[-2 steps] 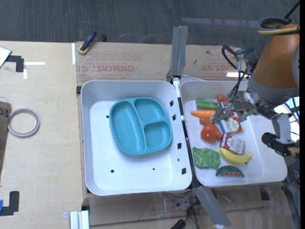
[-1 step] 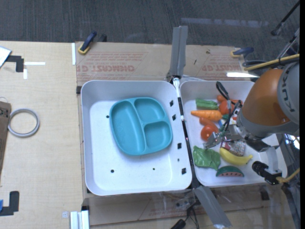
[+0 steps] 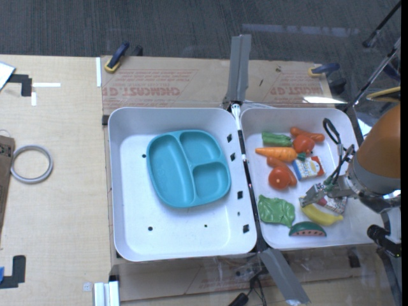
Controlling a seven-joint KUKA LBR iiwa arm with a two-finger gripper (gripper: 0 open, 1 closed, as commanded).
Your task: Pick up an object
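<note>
Single fixed cam above the table [image 3: 57, 107], angled down, mid-range. Covers both white bins: left bin [image 3: 127, 234], right bin [image 3: 347, 234]. Arm [image 3: 382, 152] comes in from frame right.

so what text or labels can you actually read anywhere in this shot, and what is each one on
"CHEMCAST GP", upside down and mirrored, in red on the brown sheet behind the left bin.
The same red print on the brown sheet behind the right bin, too faint to read fully.
The small carton among the toy foods has a printed label, too small to read.
</note>
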